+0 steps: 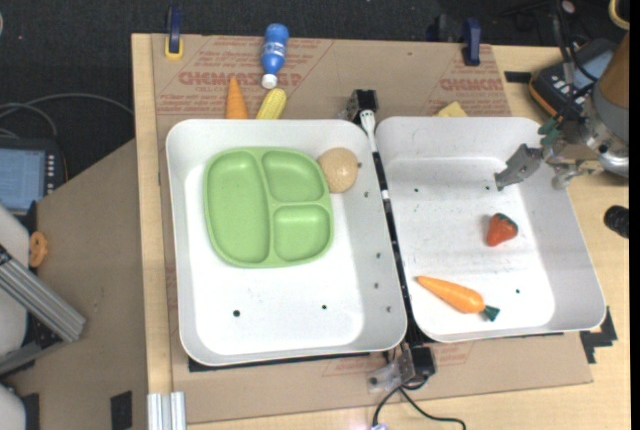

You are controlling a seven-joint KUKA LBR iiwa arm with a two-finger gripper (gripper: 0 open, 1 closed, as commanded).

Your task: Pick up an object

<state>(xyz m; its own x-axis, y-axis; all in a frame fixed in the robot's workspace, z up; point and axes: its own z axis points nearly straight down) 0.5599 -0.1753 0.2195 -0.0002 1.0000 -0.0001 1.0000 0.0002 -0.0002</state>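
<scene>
The tool [528, 168], dull grey metal with angular fingers, hovers over the upper right part of the right bin [440, 143], a shallow, glossy white plastic tray with rounded corners. Whether it is clenched or released cannot be told; nothing is seen between its fingers. Below the tool and slightly to its left lies a small, rounded red toy strawberry [501, 229]. Further below lies a tapered, smooth orange toy carrot [452, 294] with a green stub. Well to the tool's left, the left bin [215, 313] holds a matte green divided plate [268, 206] with three compartments and a beige, egg-shaped ball [339, 169] touching the plate's rim.
</scene>
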